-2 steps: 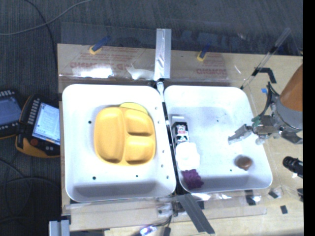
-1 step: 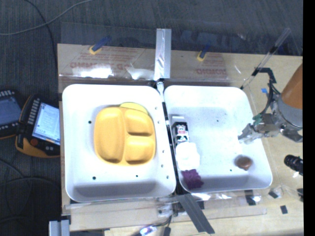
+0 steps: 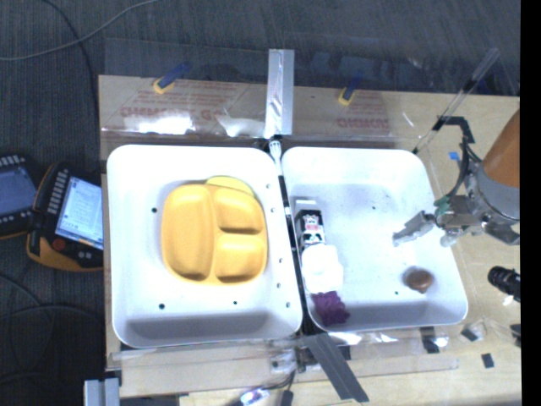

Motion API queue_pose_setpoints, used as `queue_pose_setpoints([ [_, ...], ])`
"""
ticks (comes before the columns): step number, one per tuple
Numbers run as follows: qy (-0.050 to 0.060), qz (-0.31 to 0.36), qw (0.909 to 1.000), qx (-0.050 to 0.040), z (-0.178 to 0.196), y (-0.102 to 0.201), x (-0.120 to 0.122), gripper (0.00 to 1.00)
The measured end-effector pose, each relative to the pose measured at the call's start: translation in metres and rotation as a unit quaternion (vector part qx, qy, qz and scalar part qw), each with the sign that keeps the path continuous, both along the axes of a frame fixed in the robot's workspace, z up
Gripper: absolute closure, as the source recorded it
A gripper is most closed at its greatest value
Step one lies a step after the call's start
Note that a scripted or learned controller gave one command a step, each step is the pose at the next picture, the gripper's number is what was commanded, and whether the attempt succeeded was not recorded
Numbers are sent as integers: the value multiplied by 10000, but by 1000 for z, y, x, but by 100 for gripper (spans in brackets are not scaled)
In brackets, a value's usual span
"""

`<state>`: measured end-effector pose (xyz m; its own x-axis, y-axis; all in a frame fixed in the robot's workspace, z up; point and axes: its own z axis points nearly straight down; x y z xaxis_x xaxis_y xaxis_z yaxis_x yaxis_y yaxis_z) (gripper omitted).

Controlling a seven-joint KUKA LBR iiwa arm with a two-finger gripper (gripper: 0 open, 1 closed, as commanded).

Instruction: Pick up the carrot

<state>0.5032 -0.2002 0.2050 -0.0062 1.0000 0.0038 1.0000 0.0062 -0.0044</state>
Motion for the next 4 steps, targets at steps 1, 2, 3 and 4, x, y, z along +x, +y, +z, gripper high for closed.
queue_pose_setpoints([
  [1,-81,817,9966,-39,-115,28,-16,0],
  [2,-57,1723,9850,-42,-113,24,-17,0],
  [3,-11,755,9971,-10,-82,28,2,0],
  [4,-8,761,9971,0,-74,29,3,100],
])
